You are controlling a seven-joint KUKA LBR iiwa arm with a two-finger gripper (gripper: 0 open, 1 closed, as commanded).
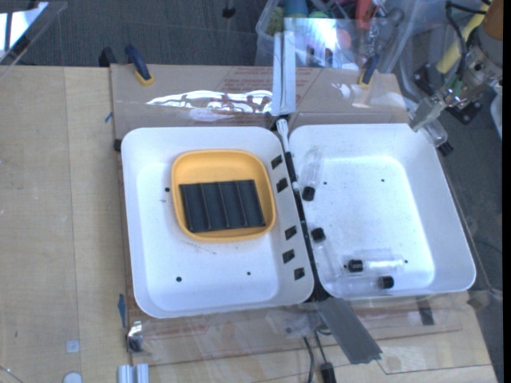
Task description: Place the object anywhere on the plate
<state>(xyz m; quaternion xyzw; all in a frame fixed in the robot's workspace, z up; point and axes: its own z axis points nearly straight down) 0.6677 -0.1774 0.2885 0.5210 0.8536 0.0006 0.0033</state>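
Dark ribbed rectangular block (221, 205) resting on yellow rounded-square plastic plate (186, 168), left white bin (152, 282). Gripper (429, 116) at 2 o'clock; finger state indeterminable.

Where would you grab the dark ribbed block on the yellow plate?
Across its short sides, coming straight down. The dark ribbed block lies flat in the yellow plate, nearly filling it, so the raised rim blocks side approaches. Its front and back edges look the narrower span; its grooves run front to back. Clearance to the rim looks tight.
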